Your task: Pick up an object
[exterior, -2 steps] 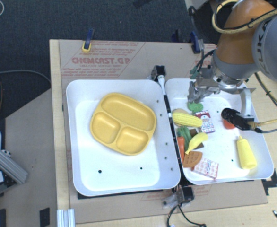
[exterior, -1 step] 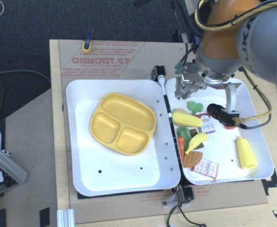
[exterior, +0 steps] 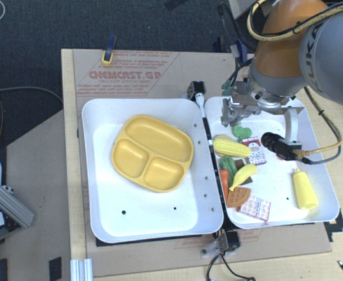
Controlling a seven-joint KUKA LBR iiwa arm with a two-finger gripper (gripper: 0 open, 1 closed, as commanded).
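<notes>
The right bin holds several toy foods. A corn cob lies near its left wall, with a small banana, an orange carrot and a green leafy piece below it. Near the right side stands a yellow squeeze bottle. A small green piece lies just under my gripper, which hangs over the bin's far left corner, above the corn. Nothing shows in the gripper's grasp.
A yellow divided plate lies in the left bin. A red-and-white packet and a brown slice sit at the right bin's front. Another red-and-white packet lies beside the corn. The divider wall separates the bins.
</notes>
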